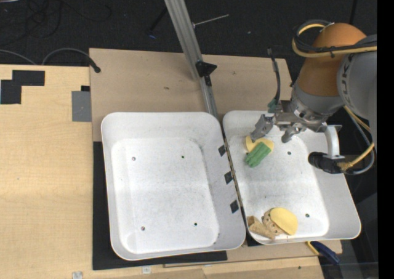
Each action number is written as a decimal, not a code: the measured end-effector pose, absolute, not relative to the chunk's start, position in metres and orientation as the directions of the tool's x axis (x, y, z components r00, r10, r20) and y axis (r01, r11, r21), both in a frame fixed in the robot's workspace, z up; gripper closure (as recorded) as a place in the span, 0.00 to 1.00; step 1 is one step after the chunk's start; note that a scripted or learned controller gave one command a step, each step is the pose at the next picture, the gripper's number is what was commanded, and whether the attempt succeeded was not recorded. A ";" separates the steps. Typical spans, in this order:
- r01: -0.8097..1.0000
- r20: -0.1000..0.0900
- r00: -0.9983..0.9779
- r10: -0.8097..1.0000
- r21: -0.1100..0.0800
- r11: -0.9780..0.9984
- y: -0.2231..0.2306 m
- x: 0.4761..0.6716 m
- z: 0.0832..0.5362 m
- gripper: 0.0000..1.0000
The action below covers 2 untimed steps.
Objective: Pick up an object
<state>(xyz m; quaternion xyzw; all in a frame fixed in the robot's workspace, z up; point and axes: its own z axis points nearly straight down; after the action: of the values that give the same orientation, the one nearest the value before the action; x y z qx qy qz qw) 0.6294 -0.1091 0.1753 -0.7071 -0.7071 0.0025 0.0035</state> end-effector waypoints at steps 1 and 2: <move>1.000 0.001 -0.004 1.000 -0.009 0.004 -0.105 0.638 0.120 0.00; 1.000 -0.001 -0.002 1.000 -0.001 0.002 -0.104 0.639 0.092 0.00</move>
<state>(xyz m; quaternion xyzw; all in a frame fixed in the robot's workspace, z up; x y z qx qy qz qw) 0.6386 -0.1039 0.0922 -0.7062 -0.7080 0.0008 0.0001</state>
